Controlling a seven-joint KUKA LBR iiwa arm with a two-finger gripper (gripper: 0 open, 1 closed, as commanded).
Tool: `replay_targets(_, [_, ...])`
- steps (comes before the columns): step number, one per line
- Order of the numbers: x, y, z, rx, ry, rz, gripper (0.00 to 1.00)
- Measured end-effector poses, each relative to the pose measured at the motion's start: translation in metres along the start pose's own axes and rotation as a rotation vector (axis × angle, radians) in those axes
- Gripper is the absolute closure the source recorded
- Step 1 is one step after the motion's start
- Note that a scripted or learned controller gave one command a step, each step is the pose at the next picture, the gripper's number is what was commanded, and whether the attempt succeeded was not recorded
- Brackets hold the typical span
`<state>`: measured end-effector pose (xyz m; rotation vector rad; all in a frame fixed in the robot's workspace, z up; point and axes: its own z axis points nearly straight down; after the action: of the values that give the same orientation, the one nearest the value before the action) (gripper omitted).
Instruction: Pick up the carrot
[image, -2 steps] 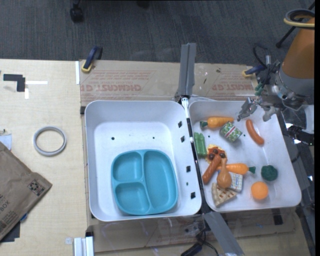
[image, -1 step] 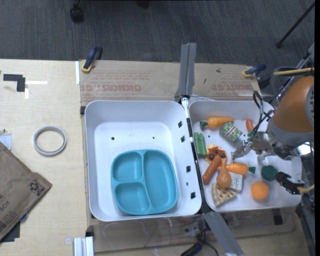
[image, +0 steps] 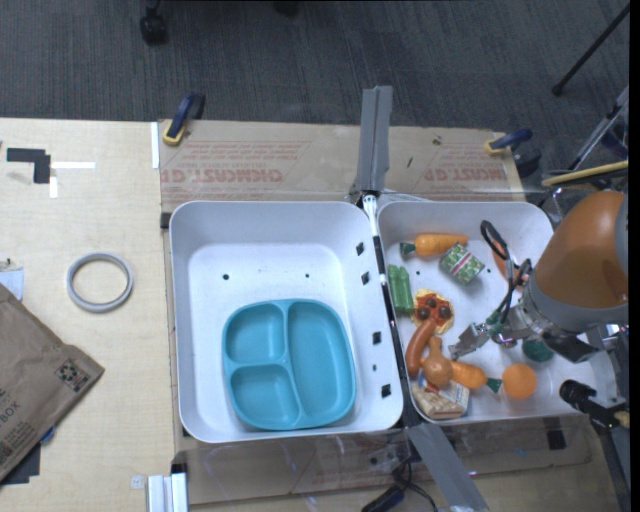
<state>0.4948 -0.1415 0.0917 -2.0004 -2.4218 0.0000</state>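
Camera view, end effector (image: 473, 342) open, empty, beside carrot (image: 466, 375)

single fixed cam, mounted above the bench (image: 80, 200), looking down at a slant; far edge of bench and dark floor (image: 300, 50) at top of frame; left bin (image: 200, 240) sits mid-frame, right bin (image: 520, 215) toward the right edge; arm (image: 590, 255) enters from the right; mid-range, both bins fit fully; no second view to overlap.
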Motion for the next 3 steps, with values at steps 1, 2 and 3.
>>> replay_targets(1, [0.039,-0.010,0.000,0.000,0.000,-0.014,0.00])
replay_targets(2, [0.044,-0.009,0.000,-0.001,-0.001,0.036,0.00])
replay_targets(3, [-0.030,-0.023,-0.083,0.000,-0.002,0.140,0.00])
